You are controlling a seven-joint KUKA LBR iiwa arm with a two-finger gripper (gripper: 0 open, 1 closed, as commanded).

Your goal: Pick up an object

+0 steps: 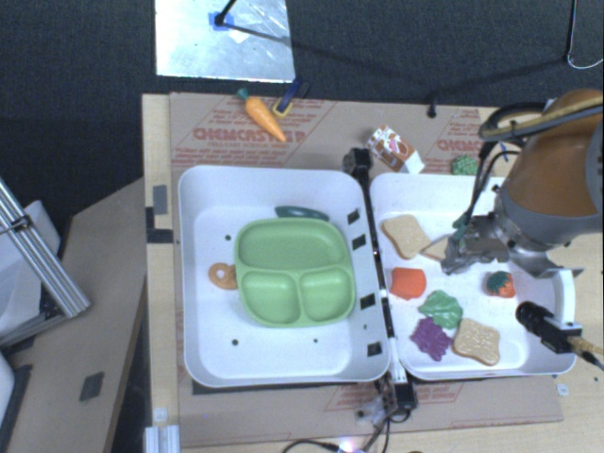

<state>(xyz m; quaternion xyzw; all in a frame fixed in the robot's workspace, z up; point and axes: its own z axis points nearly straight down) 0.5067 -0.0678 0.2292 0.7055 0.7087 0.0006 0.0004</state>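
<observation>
My gripper hangs low in the right bin beside the toast slice; I cannot tell its grip.

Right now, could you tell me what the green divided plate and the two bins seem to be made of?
The green divided plate looks like moulded plastic: one even matte colour, rounded compartment walls. The left bin and the right bin look like thin white plastic with a slight sheen and soft, rounded rims, though the exact material stays open.
</observation>
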